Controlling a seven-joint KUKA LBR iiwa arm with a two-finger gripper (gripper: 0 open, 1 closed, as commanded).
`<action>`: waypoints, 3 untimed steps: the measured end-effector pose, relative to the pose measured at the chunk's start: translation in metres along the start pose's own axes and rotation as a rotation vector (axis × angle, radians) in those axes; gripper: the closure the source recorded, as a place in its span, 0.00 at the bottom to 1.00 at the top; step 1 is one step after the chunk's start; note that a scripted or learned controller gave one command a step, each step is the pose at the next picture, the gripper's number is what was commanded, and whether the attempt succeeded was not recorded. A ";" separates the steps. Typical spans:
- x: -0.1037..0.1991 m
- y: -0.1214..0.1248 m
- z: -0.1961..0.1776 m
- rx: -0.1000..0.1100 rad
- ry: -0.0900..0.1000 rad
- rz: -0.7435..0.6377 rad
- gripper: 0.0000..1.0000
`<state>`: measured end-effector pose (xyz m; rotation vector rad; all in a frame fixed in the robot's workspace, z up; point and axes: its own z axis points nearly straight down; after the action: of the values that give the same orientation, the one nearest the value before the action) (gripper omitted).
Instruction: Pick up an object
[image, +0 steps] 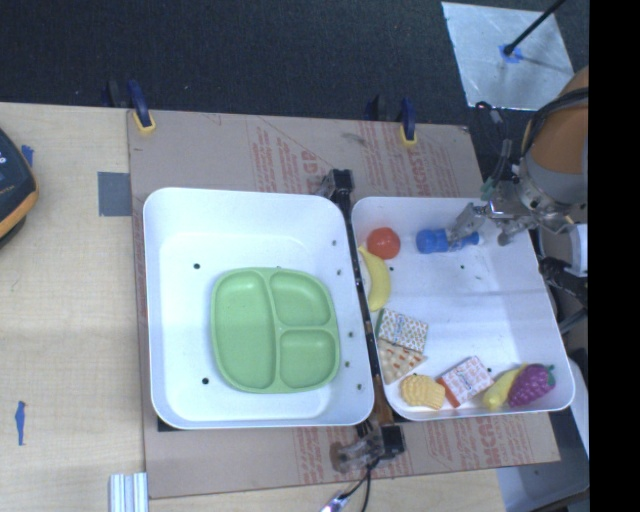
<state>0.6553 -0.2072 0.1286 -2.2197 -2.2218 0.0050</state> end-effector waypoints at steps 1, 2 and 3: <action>0.047 0.002 -0.064 -0.003 0.002 -0.004 0.00; 0.082 -0.038 -0.031 0.002 0.001 -0.004 0.00; 0.002 -0.001 -0.017 -0.001 0.000 -0.001 0.00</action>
<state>0.6541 -0.2050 0.1459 -2.2188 -2.2230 0.0038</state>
